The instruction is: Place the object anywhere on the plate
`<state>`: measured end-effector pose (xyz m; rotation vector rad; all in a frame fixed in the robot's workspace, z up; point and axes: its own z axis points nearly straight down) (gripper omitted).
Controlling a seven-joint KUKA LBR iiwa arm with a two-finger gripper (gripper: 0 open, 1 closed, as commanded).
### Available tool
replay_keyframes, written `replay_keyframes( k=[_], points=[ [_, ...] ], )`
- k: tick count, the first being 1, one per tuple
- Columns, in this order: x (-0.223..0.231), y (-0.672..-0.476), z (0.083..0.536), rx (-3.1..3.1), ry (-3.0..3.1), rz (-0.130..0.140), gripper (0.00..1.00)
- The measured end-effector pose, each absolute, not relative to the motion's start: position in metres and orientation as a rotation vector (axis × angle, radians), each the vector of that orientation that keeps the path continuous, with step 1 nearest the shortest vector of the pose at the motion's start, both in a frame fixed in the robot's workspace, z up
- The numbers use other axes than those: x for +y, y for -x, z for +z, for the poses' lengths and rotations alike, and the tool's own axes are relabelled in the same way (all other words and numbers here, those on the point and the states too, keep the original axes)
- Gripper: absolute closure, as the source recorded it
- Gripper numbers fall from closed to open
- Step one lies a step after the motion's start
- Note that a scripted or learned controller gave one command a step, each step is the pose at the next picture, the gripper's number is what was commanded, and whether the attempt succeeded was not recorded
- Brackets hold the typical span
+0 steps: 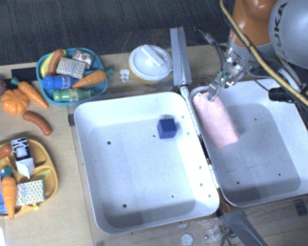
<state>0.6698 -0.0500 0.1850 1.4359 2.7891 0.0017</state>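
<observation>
The arm [293,16] bulks largest at the right, its grey shell and orange band cut off by the frame edge. Below it the claw [218,89] sits at the far-left corner of the right bin [301,171], its fingers too small and cluttered with cables to tell whether they are parted or closed. A pink rolled object [217,120] lies just under it along that bin's left wall, touching or nearly so. The blue cube [167,128] rests alone in the left bin [127,210]. On the surface [64,180] behind, a white plate [151,62] stands; toy food fills a blue bowl [71,74] and a yellow tray [18,178].
</observation>
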Motion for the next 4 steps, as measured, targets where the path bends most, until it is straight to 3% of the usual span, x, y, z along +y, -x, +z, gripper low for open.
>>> replay_keyframes(
  k=[1, 3, 4],
  points=[
    [-0.048, -0.671, 0.226, 2.793, -1.425, 0.004, 1.0],
    [0.051, -0.654, 0.218, 3.128, -0.219, 0.003, 1.0],
    [0.105, -0.653, 0.213, 3.134, 0.001, 0.004, 1.0]
  ],
)
